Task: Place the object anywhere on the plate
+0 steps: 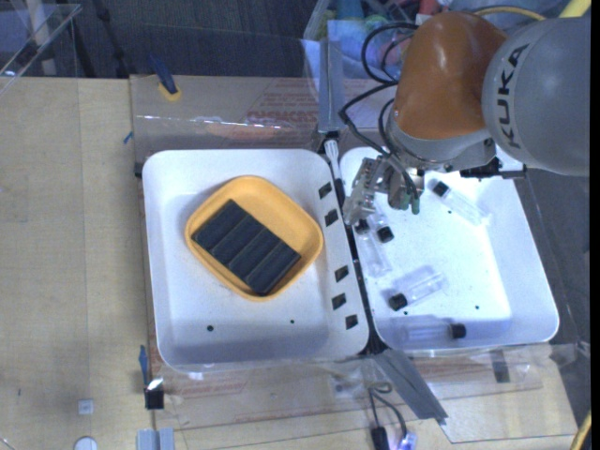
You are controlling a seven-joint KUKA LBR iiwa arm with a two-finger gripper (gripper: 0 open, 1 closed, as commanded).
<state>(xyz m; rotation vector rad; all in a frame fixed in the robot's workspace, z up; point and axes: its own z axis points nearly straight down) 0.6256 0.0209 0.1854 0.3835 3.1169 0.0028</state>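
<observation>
Clear plastic vials with black caps (414, 287) lie scattered in the right bin (525, 279), while the yellow plate (208, 216) with its dark ridged insert sits in the left bin (169, 279). The gripper (373, 195) hangs low at the right bin's left edge; whether it has hold of anything I cannot tell. Doing this step well means confirming a vial is truly caught before lifting, then clearing the divider between the bins.

The bench (66, 251) looks like pale, matt wood, and both bins (281, 331) are smooth white plastic. The yellow plate (211, 218) seems matt plastic under a dark ribbed slab (246, 245); the right bin's vials (417, 282) are clear and glossy.
</observation>
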